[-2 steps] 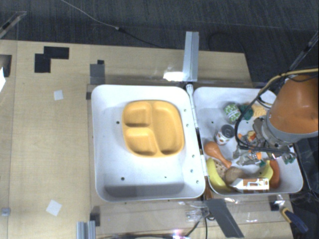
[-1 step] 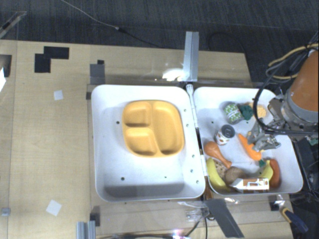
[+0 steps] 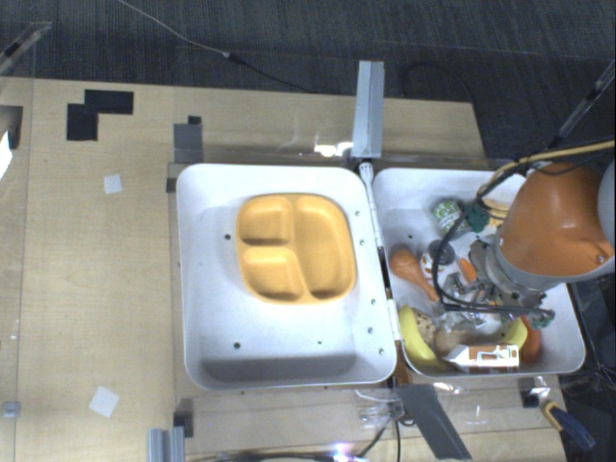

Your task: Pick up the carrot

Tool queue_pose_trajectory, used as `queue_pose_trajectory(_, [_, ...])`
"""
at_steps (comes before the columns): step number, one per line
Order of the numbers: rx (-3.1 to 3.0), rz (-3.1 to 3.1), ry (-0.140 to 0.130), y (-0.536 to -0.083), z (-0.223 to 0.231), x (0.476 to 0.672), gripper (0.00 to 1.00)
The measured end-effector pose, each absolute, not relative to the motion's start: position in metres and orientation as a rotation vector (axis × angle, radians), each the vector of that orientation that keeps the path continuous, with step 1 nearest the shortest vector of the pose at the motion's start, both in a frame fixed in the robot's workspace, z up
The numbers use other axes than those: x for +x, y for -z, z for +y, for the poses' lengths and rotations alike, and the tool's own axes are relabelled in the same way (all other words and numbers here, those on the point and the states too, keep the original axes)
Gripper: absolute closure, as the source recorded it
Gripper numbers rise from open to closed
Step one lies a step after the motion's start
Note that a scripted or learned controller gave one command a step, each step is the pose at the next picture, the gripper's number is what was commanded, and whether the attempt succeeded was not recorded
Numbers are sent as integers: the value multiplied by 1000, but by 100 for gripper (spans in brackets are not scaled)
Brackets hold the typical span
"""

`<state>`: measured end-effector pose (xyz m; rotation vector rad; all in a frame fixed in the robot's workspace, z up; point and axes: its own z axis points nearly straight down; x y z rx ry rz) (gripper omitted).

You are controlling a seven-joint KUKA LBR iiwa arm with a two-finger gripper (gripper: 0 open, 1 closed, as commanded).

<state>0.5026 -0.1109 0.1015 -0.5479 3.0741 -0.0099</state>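
Note:
The orange carrot (image 3: 412, 268) lies tilted in the right bin (image 3: 404, 195), near its left wall. Another small orange piece (image 3: 466, 269) shows just beside the arm's wrist. My gripper (image 3: 472, 308) hangs low over the bin's front half, right of the carrot, above a pile of toy food. The orange band and grey wrist cover the fingers, so what lies between them is hidden.
A yellow divided plate (image 3: 292, 245) sits in the left bin (image 3: 207, 287). In the right bin lie a banana (image 3: 416, 335), a green and white item (image 3: 449, 211), a white box with an orange label (image 3: 486, 357) and a red piece (image 3: 531, 346). A metal post (image 3: 368, 109) stands between the bins.

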Motion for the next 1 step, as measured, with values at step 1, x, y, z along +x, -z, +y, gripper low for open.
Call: queue_pose_trajectory(1, [-1237,2865,13,-92,-131,511,100])
